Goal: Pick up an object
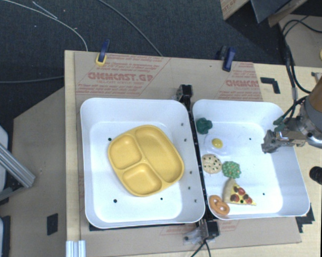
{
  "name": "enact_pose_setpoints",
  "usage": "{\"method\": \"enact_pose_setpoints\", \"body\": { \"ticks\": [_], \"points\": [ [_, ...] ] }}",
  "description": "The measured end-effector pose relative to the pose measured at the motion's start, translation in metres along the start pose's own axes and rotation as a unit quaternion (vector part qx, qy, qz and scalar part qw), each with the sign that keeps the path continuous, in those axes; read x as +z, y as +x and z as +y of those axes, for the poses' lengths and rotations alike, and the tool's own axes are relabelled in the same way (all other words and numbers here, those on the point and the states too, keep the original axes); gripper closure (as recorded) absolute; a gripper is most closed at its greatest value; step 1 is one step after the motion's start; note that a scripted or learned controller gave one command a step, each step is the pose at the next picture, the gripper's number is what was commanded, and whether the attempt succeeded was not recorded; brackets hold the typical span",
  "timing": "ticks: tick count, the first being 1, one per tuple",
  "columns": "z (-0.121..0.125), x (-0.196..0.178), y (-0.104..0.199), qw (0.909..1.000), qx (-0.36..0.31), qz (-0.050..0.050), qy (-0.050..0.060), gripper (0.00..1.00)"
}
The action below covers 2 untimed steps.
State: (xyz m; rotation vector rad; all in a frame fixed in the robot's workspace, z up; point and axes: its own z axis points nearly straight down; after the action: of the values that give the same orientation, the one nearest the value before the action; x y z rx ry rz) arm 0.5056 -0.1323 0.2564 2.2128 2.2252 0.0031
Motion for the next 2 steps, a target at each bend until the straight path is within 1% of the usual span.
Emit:
{"method": "enact_pose_setpoints", "body": {
  "ticks": [1, 2],
  "points": [
    [0.014, 0.001, 0.048, 1.0, 0.0, 0.0, 0.001, 1.0],
    [0.041, 0.001, 0.085, 1.0, 0.002, 0.0, 0.0, 1.0]
  ]
}}
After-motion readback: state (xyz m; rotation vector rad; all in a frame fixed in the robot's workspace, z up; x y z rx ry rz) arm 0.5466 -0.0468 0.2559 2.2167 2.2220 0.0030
